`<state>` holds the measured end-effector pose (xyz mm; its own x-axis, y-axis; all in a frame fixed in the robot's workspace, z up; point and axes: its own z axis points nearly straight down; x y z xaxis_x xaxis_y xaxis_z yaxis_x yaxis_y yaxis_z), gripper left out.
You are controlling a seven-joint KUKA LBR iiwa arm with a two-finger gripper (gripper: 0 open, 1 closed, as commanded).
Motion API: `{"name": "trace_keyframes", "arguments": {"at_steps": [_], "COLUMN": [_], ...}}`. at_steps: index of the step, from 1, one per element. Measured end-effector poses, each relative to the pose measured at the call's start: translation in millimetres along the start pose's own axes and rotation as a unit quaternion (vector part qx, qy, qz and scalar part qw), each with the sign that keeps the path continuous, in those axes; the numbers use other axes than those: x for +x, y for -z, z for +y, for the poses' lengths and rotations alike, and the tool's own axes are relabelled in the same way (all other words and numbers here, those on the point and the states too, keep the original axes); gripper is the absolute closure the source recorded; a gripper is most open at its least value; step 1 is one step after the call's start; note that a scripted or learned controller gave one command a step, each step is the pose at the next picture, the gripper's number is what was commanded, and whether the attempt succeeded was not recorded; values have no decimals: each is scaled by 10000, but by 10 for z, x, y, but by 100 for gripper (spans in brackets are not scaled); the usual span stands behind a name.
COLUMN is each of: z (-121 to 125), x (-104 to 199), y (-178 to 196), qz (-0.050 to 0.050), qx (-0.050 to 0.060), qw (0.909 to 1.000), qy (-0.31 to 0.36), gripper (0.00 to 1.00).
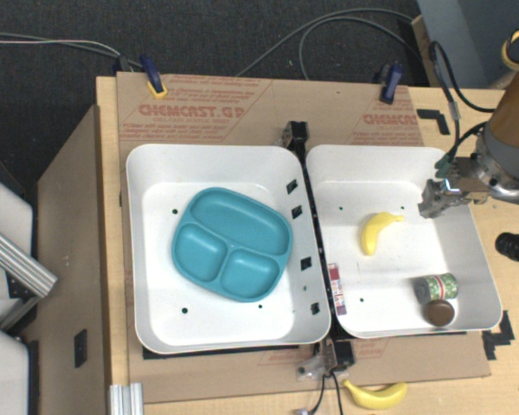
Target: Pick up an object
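**Over the right bin, banana below and to my left**

Camera view, looking down at a slant: my gripper (434,199) sits over the right-hand bin (467,318), near its far right wall, coming off my grey wrist. From up here I cannot tell how far apart it stands, and nothing shows caught in it.

The banana (374,230), smooth, yellow and curved, lies on the glossy white floor of that same bin, near the middle, apart from my gripper. Toward the near right corner a small can (438,297) lies tipped on its side, green label around it, brown round end facing the camera.

The left-hand bin (147,232) carries a teal divided plate (231,243), matte plastic with rounded corners and three compartments, sitting a little askew in the middle.

Both bins are shallow, rounded trays meeting at a black clipped seam, and they rest on a brown cardboard sheet (199,106) printed with red lettering. A second banana (378,393) lies outside the bins at the bench's near edge.
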<state>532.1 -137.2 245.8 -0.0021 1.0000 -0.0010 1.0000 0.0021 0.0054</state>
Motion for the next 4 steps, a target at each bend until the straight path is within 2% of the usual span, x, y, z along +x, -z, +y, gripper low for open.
{"name": "trace_keyframes", "arguments": {"at_steps": [2, 3, 4], "z": [36, -7, -46], "x": [1086, 1646, 2142], "y": [-227, -129, -230], "qz": [19, 21, 18], "qx": [44, 23, 47], "qw": [10000, 10000, 10000], "qy": [20, 28, 21], "gripper": [100, 100, 100]}}
